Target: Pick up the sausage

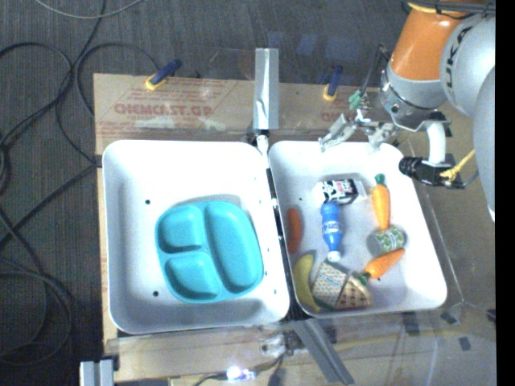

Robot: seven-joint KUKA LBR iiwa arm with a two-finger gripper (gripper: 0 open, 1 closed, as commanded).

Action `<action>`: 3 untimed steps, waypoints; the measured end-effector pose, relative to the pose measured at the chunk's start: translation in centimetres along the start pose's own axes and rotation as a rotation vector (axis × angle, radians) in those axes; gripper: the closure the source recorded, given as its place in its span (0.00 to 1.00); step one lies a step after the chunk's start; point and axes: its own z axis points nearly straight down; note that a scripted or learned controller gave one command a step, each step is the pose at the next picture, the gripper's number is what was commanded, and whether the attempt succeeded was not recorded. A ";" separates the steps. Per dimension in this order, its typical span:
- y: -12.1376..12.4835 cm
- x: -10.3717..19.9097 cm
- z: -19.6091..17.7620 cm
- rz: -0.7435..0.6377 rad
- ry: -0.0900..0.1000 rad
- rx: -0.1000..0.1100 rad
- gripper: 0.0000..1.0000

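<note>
One sausage (295, 228), reddish brown, lies lengthwise along the left wall of the right bin (430, 252), close to the divider between the two bins. Just below it a banana (303, 278) curves along the same wall, its lower end beside a wedge-shaped patterned packet (342, 288). To the sausage's right, a little apart, a blue bottle (331, 227) with a white cap lies on its side, and above that sits a small black-and-white carton (339, 190). Farther right are an upright-lying carrot (381, 203), a small greenish can (389, 238) and a second carrot (383, 264) tilted below it. The left bin (129, 175) holds a blue divided tray (211, 248). The gripper (358, 127) hangs over the back rim of the right bin, well apart from the sausage, its fingers spread open and holding nothing.
</note>
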 end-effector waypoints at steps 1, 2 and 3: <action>-3.5 1.2 10.9 0.234 -0.003 -0.028 0.00; -4.4 -0.1 12.0 0.344 0.007 -0.056 0.00; -5.4 1.7 14.5 0.264 -0.005 -0.011 0.00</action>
